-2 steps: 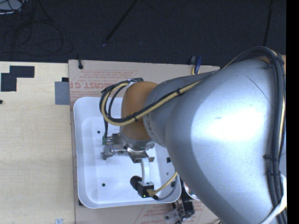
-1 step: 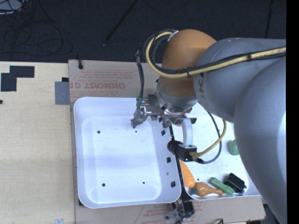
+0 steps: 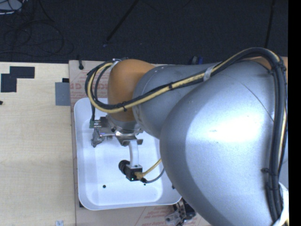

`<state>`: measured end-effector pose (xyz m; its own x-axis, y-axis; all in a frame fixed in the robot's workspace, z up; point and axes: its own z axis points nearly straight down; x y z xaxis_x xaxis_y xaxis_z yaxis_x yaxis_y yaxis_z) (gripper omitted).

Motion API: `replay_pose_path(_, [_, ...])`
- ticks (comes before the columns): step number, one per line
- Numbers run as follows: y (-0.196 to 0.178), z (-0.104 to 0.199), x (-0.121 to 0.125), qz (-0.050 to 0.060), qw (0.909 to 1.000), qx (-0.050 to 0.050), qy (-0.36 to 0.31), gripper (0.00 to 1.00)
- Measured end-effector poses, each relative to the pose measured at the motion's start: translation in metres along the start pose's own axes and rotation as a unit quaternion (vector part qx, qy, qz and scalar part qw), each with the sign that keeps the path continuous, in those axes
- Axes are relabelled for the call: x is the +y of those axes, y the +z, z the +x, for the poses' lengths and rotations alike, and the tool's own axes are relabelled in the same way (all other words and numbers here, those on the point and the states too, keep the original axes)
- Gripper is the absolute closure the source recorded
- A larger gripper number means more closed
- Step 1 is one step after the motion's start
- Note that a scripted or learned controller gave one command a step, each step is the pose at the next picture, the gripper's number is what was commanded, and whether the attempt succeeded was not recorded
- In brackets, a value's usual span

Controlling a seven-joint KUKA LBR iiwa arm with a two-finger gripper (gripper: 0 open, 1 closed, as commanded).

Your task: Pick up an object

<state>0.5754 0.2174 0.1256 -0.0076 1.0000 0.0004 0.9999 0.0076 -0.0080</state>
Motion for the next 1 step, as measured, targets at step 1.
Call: replay_pose_path(1, [0.0172, 0.0262, -0.0266, 0.000, 1.0000, -0.001, 0.003, 0.00])
